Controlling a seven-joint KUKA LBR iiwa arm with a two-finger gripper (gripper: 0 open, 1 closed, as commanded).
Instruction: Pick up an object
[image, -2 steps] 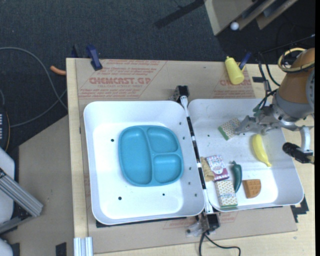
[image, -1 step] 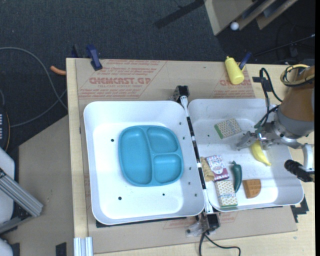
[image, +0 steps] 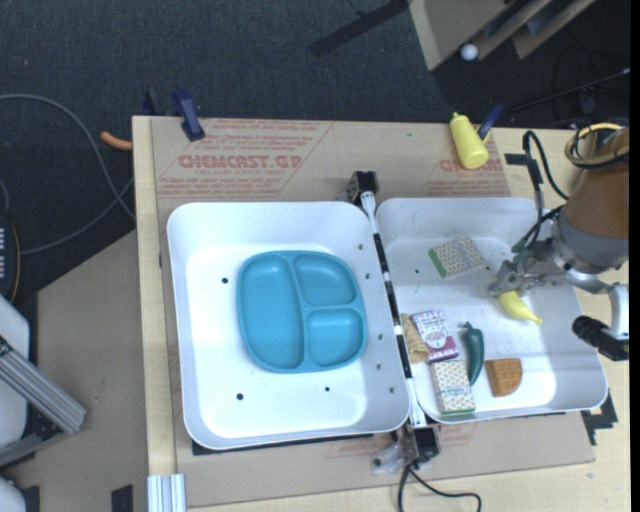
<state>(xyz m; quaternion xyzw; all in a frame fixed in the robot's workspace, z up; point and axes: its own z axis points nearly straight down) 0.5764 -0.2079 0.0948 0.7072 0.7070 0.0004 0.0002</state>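
Your gripper (image: 518, 275) sits low in the right white bin (image: 560, 395), and you cannot tell from this slant how it is set. Just below it, touching or nearly so, lies the small yellow banana-shaped toy (image: 520, 306), its long axis running from upper left down to lower right. That puts the likeliest target directly beneath the tool, so the coming move would be mostly a short drop.

Further out you have a green-edged checked packet (image: 455, 256), a dark green pepper (image: 473, 350), an orange-brown cracker-like piece (image: 505, 376) and two small printed boxes (image: 437, 335), their print too small to read. The left bin (image: 200, 250) holds a blue divided tray (image: 300, 309). The board behind reads "CHEMCAST GP" (image: 240, 160).
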